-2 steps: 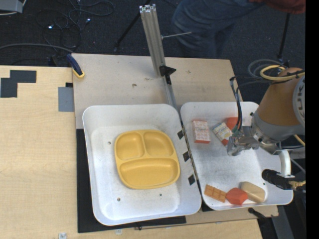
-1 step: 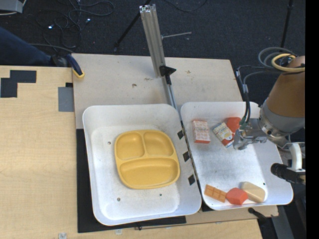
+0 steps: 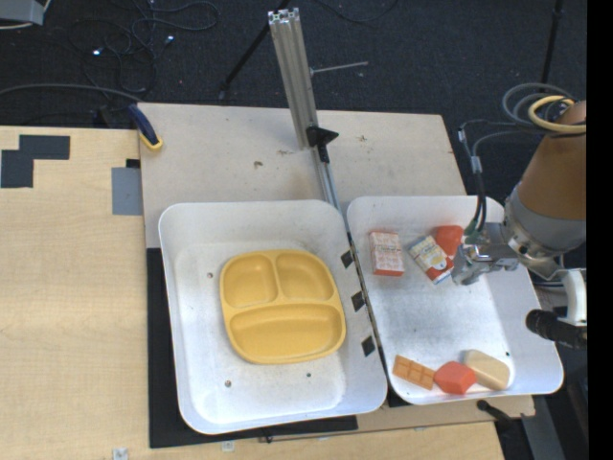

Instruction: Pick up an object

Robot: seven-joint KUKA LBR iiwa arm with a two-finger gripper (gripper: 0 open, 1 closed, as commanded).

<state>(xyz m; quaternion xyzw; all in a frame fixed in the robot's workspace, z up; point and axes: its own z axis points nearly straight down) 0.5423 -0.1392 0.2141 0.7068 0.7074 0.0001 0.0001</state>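
In the camera view the hand [image 3: 469,257] sits low over the right bin [image 3: 431,310], near its upper right part, with the grey arm [image 3: 551,185] and its orange band reaching in from the right edge. How far the hand is parted cannot be told at this size, and nothing can be seen clearly between its tips. Just to its left lie a small white and yellow packet [image 3: 428,254] and a red object [image 3: 446,241], both close against the hand; whether it touches either is unclear. Further left in the same bin lies a pink and white box [image 3: 387,253]. Near the bin's lower edge a waffle-like orange piece [image 3: 414,372], a red block [image 3: 454,379] and a cream-coloured piece [image 3: 488,369] lie together. The left bin [image 3: 192,353] bears a yellow divided plate [image 3: 282,305]. Both bins rest on the table [image 3: 230,156], where an upright metal post [image 3: 295,75] stands behind them.
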